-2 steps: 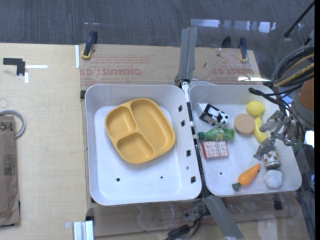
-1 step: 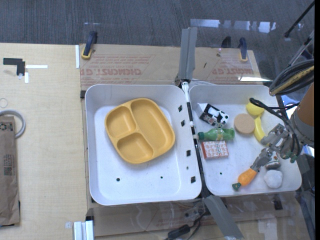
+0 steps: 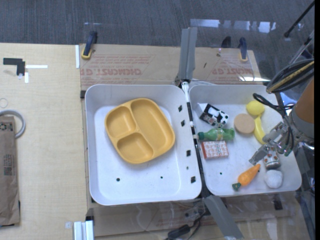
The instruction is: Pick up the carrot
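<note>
Right now I see my gripper point(image 3: 263, 153) low in the right bin point(image 3: 220, 184), just above the carrot point(image 3: 246, 177). I cannot tell how wide its jaws are. The carrot lies on the bin floor, beside a white ball point(image 3: 273, 179).

The KUKA arm point(image 3: 306, 109) reaches in from the right side of the right-hand bin point(image 3: 218, 188), its orange band showing at the frame's edge above the wrist. Black cables loop across the arm just beyond the bin's far right corner. The wrist angles down and leftward over the bin's right wall, carrying the gripper point(image 3: 261, 154) low over the bin's near right quarter. The metal fingers point(image 3: 256, 157) point down and to the left, toward the bin's floor, with nothing visible between them.
</note>
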Controlling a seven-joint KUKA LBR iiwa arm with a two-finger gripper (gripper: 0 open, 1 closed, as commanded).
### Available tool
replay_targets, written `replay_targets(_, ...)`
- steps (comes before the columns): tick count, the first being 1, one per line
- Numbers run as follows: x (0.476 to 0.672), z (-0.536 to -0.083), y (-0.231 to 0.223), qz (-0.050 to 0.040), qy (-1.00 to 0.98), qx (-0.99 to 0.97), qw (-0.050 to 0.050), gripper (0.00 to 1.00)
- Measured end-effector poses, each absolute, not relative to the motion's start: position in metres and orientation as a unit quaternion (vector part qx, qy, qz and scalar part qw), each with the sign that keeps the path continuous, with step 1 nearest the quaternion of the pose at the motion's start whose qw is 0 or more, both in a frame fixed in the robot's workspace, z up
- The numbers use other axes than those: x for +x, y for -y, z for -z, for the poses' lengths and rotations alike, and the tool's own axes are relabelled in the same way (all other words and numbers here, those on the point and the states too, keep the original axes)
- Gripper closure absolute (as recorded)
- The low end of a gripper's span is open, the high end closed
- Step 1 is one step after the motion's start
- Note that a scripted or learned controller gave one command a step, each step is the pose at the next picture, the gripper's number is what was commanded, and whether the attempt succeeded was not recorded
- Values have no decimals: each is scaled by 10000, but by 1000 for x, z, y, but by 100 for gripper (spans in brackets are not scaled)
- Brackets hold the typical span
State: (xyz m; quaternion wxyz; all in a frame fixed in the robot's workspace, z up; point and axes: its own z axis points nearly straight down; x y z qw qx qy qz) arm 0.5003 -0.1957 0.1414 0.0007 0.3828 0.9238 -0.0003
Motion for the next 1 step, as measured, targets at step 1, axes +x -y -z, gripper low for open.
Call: replay_targets(1,478,-171,141,3,-8937,4488,-2,0)
